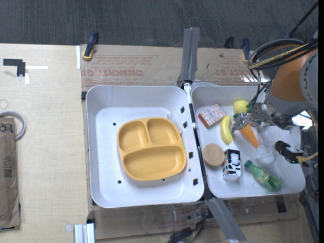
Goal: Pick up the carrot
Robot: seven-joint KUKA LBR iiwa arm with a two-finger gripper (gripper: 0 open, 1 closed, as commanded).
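Your pincer (242,121) sits low in the right bin (288,189), at the thick upper end of the carrot (249,135); from this slanted overhead view you cannot tell whether it is open, closed, or gripping anything, so treat the hold as unconfirmed. The carrot lies flat on the bin floor, thick end up toward the pincer and narrow tip pointing down and to the right. Judge it as a light, rigid, smooth-skinned object, probably a plastic toy: it should not deform under pressure, but its taper and its likely slick surface will tend to squeeze it out of a closing grip toward the thin end. Take hold across the short axis near the thick end or mid-body, where the sides are closest to parallel, and avoid the tip. Note the crowding: a banana (226,129) lies just beside the carrot on its left, a lemon (240,106) sits just above the pincer, and a patterned box (211,115) rests further left. Below these you find a round brown disc (214,155), a black-and-white carton (232,164) and a green bottle (262,175). The left bin (98,151) holds a yellow divided plate (152,149). Both bins stand on the table (40,135).
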